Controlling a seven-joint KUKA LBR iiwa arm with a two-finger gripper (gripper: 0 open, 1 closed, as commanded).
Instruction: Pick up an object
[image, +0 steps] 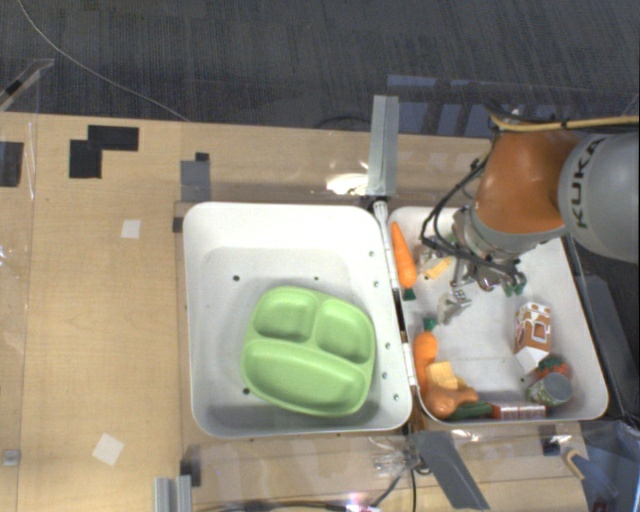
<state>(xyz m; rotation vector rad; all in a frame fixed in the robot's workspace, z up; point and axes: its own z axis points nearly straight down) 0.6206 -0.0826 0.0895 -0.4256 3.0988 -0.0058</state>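
Note:
My gripper (461, 297) hangs over the middle of the right bin (590, 340), its metal fingers pointing down with a small gap and nothing between them. An orange carrot (402, 256) lies along the bin's left wall. Another orange vegetable (426, 349) and a yellow-brown piece (446, 385) lie in the bin's near-left corner. A white and orange packet (533, 327) and a dark round item (553, 386) lie at the near right. A small yellow piece (437, 269) sits just left of the gripper.
The left bin (215, 250) holds a green divided tray (308, 350). A metal post (383, 145) stands behind the wall between the bins. The grey arm with its orange band (520, 180) covers the right bin's far part.

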